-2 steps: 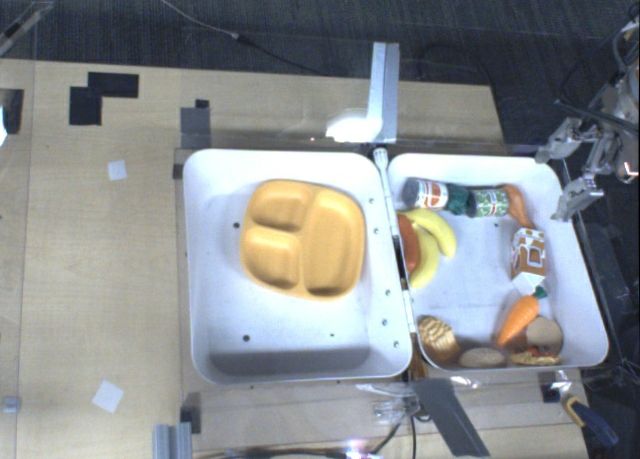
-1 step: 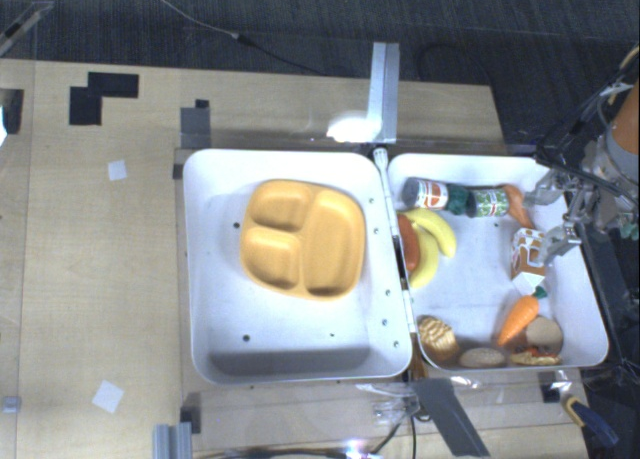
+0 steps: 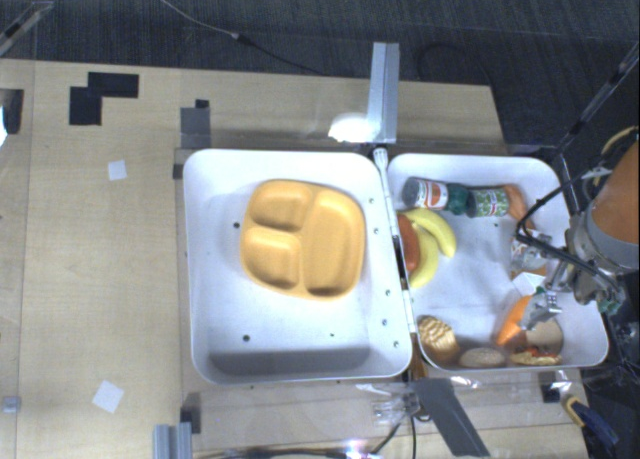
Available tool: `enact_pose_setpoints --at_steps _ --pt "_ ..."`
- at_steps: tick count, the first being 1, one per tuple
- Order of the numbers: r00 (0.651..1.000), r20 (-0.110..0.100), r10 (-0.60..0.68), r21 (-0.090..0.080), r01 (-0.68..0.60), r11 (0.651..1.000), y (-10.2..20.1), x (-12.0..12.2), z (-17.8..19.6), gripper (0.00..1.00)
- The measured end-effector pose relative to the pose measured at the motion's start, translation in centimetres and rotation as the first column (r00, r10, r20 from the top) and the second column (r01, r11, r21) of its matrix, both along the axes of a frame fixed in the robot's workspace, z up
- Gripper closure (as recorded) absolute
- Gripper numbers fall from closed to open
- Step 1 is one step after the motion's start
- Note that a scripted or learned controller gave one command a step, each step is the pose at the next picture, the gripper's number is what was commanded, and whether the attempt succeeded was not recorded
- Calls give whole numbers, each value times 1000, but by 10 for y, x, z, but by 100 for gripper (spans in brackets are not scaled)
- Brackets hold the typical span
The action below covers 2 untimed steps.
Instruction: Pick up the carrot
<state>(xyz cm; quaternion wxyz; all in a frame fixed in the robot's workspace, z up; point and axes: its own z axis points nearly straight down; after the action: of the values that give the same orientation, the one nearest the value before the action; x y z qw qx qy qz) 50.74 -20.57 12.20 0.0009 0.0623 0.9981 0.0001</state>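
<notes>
The divided plate is yellow-orange, and it sits in a white bin. The banana is yellow, the carrot is orange, and the bottle is red, white and green.

lab bench (two bins)

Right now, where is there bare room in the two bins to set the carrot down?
Left bin: bare floor all around the yellow divided plate, widest along its near side. Right bin: one open patch mid-floor, between the banana, the bottle and the claw. Its near edge is crowded: carrot, muffin, other food items.
</notes>
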Motion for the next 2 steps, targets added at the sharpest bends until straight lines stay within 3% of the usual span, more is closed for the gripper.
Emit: enact_pose_setpoints --at_steps 1,2 --pt "996 16 85 -4 -85 996 40 5 -32 0" --pt "996 16 85 -6 -85 996 73 -15 -32 0"
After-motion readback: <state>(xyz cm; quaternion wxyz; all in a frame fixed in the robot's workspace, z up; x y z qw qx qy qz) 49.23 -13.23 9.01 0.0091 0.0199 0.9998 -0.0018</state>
